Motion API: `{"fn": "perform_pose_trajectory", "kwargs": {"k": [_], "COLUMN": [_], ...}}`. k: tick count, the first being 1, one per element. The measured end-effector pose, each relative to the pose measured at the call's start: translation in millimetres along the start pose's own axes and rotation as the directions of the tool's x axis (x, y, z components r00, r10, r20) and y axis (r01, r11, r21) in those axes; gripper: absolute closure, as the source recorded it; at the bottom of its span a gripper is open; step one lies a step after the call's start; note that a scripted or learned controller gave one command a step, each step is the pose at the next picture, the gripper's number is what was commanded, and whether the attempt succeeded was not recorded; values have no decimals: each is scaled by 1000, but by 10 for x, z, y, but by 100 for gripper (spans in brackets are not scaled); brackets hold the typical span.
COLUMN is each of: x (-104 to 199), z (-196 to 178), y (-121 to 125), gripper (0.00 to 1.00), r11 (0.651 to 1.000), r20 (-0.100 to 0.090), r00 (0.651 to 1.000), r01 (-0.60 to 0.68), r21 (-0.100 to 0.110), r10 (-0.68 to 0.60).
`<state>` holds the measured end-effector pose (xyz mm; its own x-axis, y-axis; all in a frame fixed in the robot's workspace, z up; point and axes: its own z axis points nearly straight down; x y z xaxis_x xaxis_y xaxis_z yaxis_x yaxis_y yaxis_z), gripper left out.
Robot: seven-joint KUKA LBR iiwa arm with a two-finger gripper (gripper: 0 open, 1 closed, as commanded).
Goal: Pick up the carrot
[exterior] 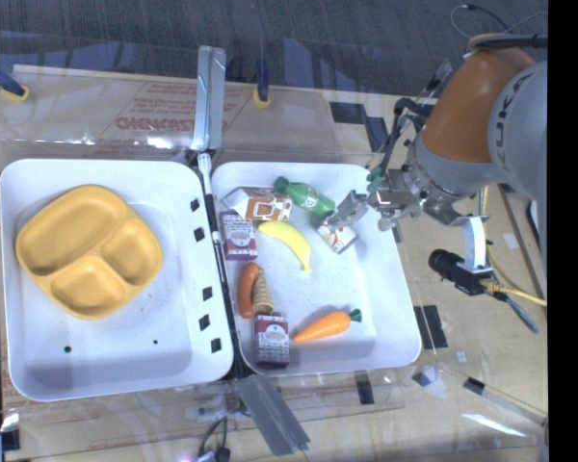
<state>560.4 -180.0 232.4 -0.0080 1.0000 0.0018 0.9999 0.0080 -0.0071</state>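
The carrot (322, 326), orange with a green top, lies flat near the front right corner of the right bin (371, 277). My gripper (345, 214) hangs over the back right part of that bin, well behind the carrot and apart from it. A small white and orange carton (338, 239) lies right under the gripper's tip. Whether it is touched cannot be told.
In the right bin also lie a banana (287, 241), a green bottle (303, 197), an orange carton (261, 206), two maroon cartons (238, 236) (273, 341) and a hot dog (249, 290). A yellow divided plate (89, 248) sits in the left bin (106, 359).
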Motion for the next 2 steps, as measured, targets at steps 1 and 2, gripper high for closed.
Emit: {"fn": "perform_pose_trajectory", "kwargs": {"k": [1, 2], "x": [-303, -245], "z": [864, 1427], "y": [-709, -842], "gripper": [0, 0], "r11": [997, 988], "r20": [-1, -2], "r00": [997, 988], "r01": [-71, -153], "r21": [1, 0], "r10": [71, 153]}}
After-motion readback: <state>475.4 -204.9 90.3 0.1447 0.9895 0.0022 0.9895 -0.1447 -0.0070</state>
